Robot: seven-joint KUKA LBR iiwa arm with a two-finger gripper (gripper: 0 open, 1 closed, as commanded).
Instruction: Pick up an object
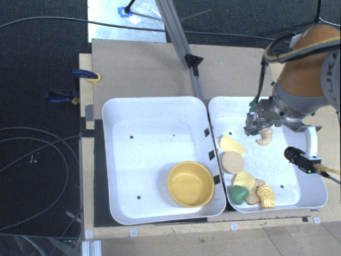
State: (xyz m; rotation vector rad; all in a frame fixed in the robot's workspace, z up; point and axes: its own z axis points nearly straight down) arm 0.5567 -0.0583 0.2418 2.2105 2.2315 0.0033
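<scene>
My gripper hangs over the upper middle of the right bin, its dark fingers pointing down above the white floor. A small tan curled piece lies just to its lower right, touching or nearly touching the fingers. Further toward the front of the same bin lie a pale yellow slice, a beige round disc, a yellow-green lump, a green piece and a corn-like yellow piece. Nothing shows between the fingers.
The left bin holds a yellow bowl near its front right corner. A grey pole slants down from the top to the seam between the bins. A black sensor juts out over the right bin's right side.
</scene>
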